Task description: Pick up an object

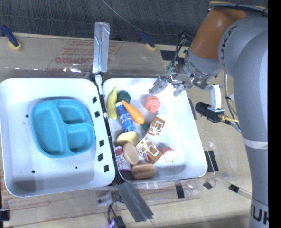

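Your gripper (pixel 168 88) hung above the right bin's (pixel 190 127) far edge, fingers spread wide, gripping nothing. A pink ball (pixel 152 103) lay just below it, beside a carrot (pixel 133 112).

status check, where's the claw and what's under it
Claw open, holding nothing, over right bin's top edge. Pink object nearest, just below-left. Carrot and banana crowd further left.
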`<action>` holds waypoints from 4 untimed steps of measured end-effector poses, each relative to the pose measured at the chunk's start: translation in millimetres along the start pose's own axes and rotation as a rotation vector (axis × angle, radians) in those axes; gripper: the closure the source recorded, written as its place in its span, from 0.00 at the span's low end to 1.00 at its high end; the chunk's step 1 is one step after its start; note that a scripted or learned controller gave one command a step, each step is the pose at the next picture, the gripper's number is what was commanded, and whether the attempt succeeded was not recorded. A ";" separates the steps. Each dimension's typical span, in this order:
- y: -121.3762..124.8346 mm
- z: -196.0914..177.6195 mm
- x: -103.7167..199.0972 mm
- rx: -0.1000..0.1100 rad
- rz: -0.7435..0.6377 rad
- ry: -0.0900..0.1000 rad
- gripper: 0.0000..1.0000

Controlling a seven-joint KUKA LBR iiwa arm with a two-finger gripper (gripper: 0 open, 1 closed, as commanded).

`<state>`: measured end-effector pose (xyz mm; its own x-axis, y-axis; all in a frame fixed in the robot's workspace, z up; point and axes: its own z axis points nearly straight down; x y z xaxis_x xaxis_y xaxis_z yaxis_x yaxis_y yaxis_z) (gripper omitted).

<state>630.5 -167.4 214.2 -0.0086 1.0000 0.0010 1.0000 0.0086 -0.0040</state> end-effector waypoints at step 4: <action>-67.1 123.2 55.6 -0.001 -0.105 0.000 0.00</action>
<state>562.4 -112.3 91.3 -0.1131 0.9936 0.0009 0.9936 0.1131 -0.0033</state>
